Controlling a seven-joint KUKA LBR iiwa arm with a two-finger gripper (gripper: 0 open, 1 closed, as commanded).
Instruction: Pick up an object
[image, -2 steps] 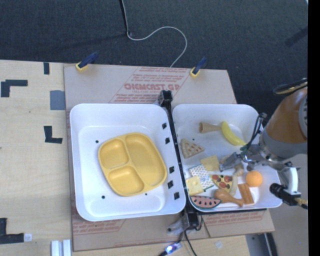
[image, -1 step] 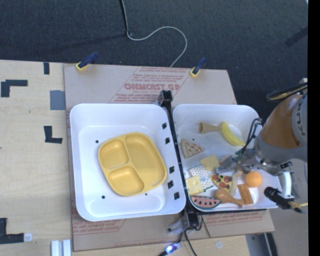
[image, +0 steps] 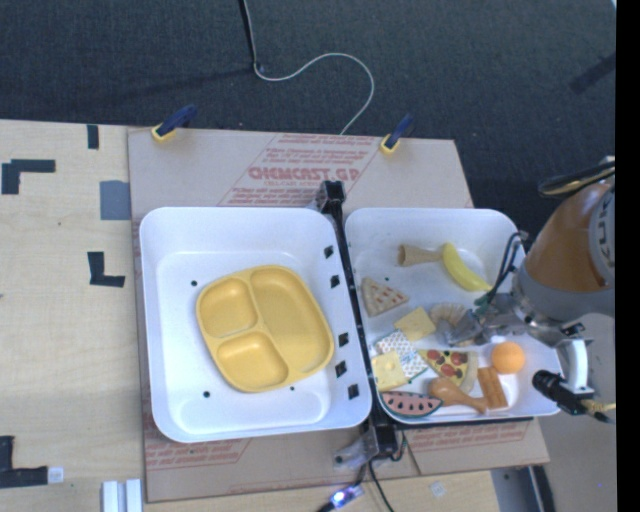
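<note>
- The claw (image: 470, 328) sits low in the right bin (image: 420, 222), among toy foods; whether it grips anything cannot be told.
- Banana (image: 460, 268) lies just behind it.
- Arm (image: 570, 250) cut off at right.

The arm (image: 575, 265) is bulky and rounded, grey with a broad orange band; a dark cable (image: 508, 262) loops beside it.

Both white bins (image: 160, 300) look like smooth, slightly glossy plastic, as does the yellow divided plate (image: 264, 327) in the left one. The board (image: 300, 170) beneath is matt brown cardboard. The banana (image: 462, 268) seems glossy plastic.
</note>
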